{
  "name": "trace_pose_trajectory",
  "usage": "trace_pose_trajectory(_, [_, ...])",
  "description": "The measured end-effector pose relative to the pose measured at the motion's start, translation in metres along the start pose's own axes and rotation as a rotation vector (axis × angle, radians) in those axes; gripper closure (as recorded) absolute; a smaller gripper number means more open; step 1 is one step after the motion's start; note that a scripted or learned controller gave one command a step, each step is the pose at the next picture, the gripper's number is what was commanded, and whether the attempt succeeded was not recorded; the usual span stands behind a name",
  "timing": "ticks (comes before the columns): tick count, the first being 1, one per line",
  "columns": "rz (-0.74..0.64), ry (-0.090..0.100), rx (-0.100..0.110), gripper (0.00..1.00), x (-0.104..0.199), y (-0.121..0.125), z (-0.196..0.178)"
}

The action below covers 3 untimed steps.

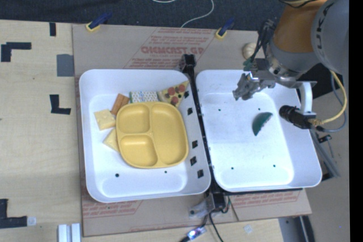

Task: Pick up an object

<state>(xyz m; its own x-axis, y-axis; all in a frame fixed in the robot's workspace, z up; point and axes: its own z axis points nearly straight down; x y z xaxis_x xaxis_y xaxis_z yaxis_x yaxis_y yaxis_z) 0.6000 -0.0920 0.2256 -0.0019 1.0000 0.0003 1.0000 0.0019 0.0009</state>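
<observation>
i see the left bin (93, 122) holding a yellow divided plate (152, 134) over some flat food pieces (105, 118). the right bin (295, 164) holds a dark green piece (261, 122). my gripper (245, 90) hovers up-left of it (whether it is parted or closed i cannot tell), nothing visibly held.

Right bin (295, 175): your floor is mostly open; one dark green piece (261, 122) lies right of centre, with bare white around it on every side. The gripper (245, 89) hangs over the bin's upper part, near the far wall.

Left bin (91, 122): a yellow divided plate (152, 134) takes the middle. Flat pieces (106, 119) crowd its left and top edges. Your open floor runs along the near edge and the far left corner.

Black divider clips (195, 122) line the seam between bins.
</observation>
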Motion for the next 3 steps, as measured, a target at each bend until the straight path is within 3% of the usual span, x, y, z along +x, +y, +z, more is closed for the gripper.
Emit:
trace_pose_trajectory(1, [0.004,0.000,0.006,1.00,0.002,-0.055,-0.003])
trace_pose_trajectory(2, [0.001,0.000,0.006,1.00,0.022,-0.076,0.012])
trace_pose_trajectory(3, [0.000,0.000,0.002,1.00,0.025,-0.068,0.001])
